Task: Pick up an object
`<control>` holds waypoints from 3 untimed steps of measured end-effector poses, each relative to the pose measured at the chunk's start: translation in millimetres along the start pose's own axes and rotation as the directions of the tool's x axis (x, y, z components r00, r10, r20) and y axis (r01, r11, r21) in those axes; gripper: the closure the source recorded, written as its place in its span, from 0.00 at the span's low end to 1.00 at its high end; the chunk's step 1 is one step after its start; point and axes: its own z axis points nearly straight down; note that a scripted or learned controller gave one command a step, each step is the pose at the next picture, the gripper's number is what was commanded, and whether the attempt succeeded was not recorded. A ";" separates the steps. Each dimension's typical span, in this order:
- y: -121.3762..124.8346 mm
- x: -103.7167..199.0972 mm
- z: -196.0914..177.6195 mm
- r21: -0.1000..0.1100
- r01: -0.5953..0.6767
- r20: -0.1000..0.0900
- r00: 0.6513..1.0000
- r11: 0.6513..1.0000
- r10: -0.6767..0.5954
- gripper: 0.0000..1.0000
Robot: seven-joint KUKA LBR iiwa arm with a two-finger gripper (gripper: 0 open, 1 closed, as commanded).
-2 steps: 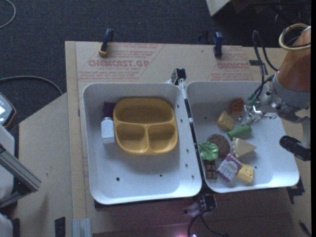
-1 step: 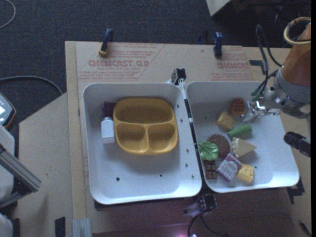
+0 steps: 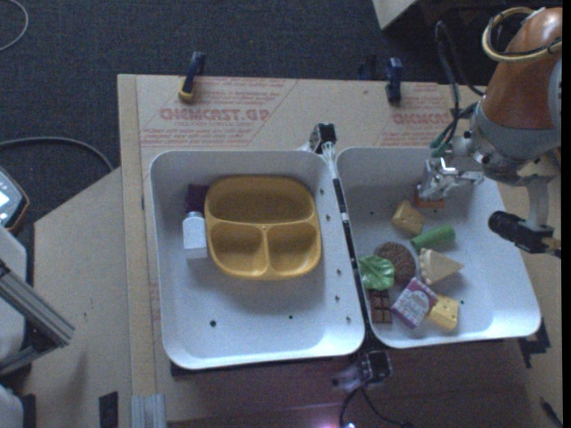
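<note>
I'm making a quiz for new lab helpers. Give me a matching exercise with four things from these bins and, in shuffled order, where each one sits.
Things:
1. yellow divided plate
2. small white bottle
3. green cylinder
4. gripper

Places:
A. far part of the right bin, above a tan wedge
B. middle of the left bin
C. right bin, just right of the tan wedge
D. left bin, against the plate's left edge

Pairs: 1-B, 2-D, 3-C, 4-A

Arm (image 3: 522, 78) cut off at right edge — purple object (image 3: 196, 194) half-hidden behind yellow tray (image 3: 263, 226).
</note>
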 end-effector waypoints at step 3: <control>63.2 15.1 0.7 0.009 -0.005 -0.001 1.000 1.000 0.005 1.00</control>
